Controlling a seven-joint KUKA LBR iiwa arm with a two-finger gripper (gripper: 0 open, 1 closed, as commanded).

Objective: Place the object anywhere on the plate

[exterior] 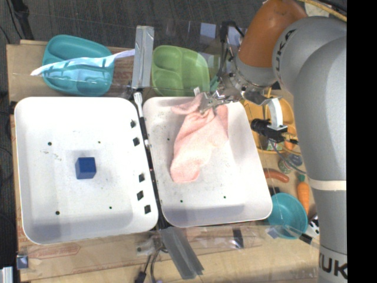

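Camera view, near edge first: grey strip [179,253] on the bench at 6 o'clock, just below the gap between the bins. Small teal bowl [288,213] at 4 o'clock, touching the right bin's near-right corner; carrot [303,196] just beside it, more small clutter behind that, partly hidden by the arm.

Left bin [35,217]: blue cube [86,167] sits flat on the floor left of centre, well apart from everything else.

Right bin [250,202]: pink cloth [197,143] lies in the middle-to-far part. Long axis runs 1 to 7 o'clock. Broad rounded end points to 7 and rests on the bin floor; narrow bunched end points to 1, at the far rim. Nothing else lies on the bin floor around it.

Gripper [209,101] is at the far rim of the right bin, clenched on the cloth's bunched top end; fabric shows between the fingers. Arm [318,99] comes in from 3 o'clock and covers the bench right of the bin.

Far side: green dish [179,69] just beyond the right bin's far rim, at 11 o'clock from the gripper and near it. Upright grey post [142,58] between the green dish and a teal dish [76,63], which sits beyond the left bin with a pale wrapper [82,63] lying across it.
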